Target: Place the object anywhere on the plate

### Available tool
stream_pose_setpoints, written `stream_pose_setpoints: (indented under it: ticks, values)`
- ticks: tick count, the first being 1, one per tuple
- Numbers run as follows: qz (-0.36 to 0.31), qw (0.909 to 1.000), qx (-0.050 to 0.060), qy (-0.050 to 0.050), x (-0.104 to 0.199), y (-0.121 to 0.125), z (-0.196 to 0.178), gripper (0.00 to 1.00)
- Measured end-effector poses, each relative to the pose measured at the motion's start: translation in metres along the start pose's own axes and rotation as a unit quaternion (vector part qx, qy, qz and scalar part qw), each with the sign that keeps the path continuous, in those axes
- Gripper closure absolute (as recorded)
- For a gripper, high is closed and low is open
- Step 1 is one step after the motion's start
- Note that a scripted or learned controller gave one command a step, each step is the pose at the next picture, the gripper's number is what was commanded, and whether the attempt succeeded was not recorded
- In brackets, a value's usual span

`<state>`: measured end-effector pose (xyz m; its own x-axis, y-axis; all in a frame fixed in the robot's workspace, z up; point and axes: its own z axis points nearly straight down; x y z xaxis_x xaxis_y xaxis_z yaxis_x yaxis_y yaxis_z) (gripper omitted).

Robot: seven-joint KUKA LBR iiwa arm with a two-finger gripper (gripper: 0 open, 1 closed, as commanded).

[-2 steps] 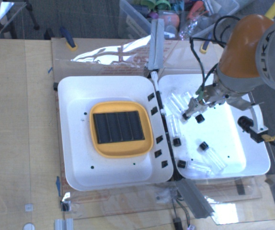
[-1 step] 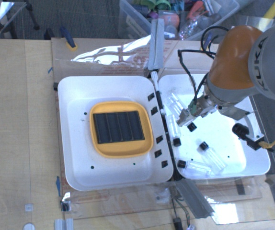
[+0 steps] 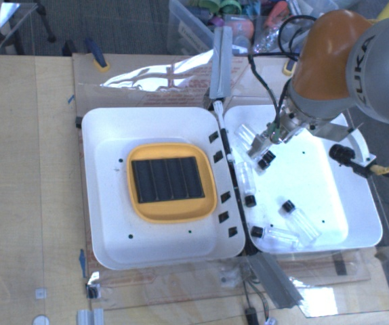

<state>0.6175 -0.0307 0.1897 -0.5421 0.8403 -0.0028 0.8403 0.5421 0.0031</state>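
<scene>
Low over the upper left part of the shallow white right-hand bin (image 3: 357,232): the silvery two-finger gripper (image 3: 265,143), right of the frame's centre. Open or clenched, impossible to tell from here. Nothing seen in its grasp.

Just below the tip, on the bin floor: a small clear plastic vial with a black cap (image 3: 267,159). Touching the gripper or not, cannot tell. Further down in the same bin, several similar black-capped clear vials (image 3: 288,206), scattered and apart from each other.

Above the gripper, toward the upper right corner: the grey arm with an orange band (image 3: 330,53).

Left of the frame's centre, in the middle of the shallow white left-hand bin (image 3: 106,154): a yellow rounded-square plate with a dark ribbed centre (image 3: 171,181), well apart from the vial.

At the top edge: a clear plastic box of colourful toys (image 3: 249,2).
</scene>
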Motion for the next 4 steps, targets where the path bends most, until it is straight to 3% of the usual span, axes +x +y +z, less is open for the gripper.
stream_pose_setpoints:
  ticks: [1,2,3,4]
  values:
    - [-0.079,0.9969,-0.001,0.0,-0.009,0.037,-0.015,1.0]
    - [-0.207,0.9784,0.001,0.002,0.01,0.035,0.005,1.0]
    - [-0.241,0.9706,-0.001,-0.001,0.01,0.056,0.004,1.0]
    - [-0.347,0.938,-0.001,0.0,0.019,0.061,0.004,1.0]
